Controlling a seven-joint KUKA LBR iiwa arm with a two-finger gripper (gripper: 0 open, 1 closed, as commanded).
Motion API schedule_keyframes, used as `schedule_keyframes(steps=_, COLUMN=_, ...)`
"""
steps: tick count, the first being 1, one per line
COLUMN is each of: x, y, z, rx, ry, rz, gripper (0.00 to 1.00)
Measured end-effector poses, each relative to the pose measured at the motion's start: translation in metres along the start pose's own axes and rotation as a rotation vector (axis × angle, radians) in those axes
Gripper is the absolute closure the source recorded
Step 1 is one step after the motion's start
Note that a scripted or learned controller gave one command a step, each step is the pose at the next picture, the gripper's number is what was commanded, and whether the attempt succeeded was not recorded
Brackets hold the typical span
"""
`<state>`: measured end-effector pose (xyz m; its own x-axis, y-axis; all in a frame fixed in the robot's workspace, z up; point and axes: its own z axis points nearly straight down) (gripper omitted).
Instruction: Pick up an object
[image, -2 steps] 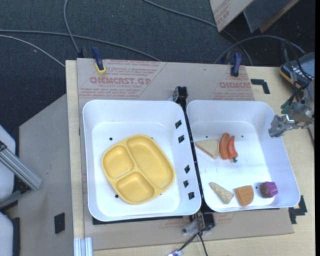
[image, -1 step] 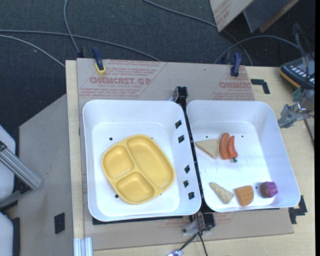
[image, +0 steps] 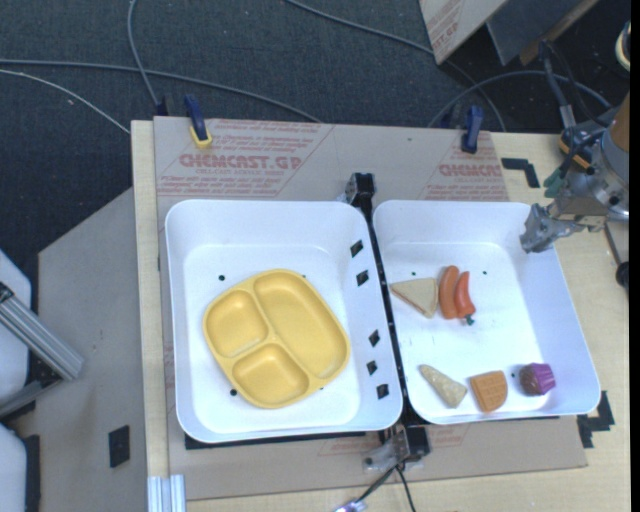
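Item one: I log the left shallow white plastic bin (image: 190, 260), holding a yellow three-compartment plastic tray (image: 276, 338). The tray's long axis runs diagonally, from upper left to lower right.

Item two: the right shallow white plastic bin (image: 565, 300), touching the first along a dark seam with black clips. I count six small pieces in it.

- A tan triangular toy sandwich wedge (image: 419, 295), left of centre, its point aimed left.
- Just beside it, touching or nearly so, a red toy sausage (image: 449, 289), long axis near vertical in my view.
- Against that, an orange toy carrot (image: 463, 296), also running near vertical, its green tip at the lower end.
- Near the front wall, a beige toy bread wedge (image: 442, 385), long axis diagonal, narrow end pointing up-left.
- Right of it, an orange squarish toy block (image: 489, 390).
- Further right, a small purple rounded toy (image: 537, 378).

Item three: the grey two-finger gripper (image: 535, 236), over the right bin's upper right corner, well apart from all six pieces. I cannot tell its state; nothing shows between its tips.
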<state>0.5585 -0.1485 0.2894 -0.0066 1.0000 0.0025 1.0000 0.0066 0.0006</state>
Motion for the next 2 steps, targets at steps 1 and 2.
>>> schedule_keyframes(steps=1, x=0.049, y=0.014, z=0.016, rx=0.003, ry=0.0, rz=0.001, gripper=1.0)
schedule_keyframes(steps=2, x=0.102, y=0.019, z=0.035, rx=0.004, ry=0.001, rz=0.0, gripper=1.0)
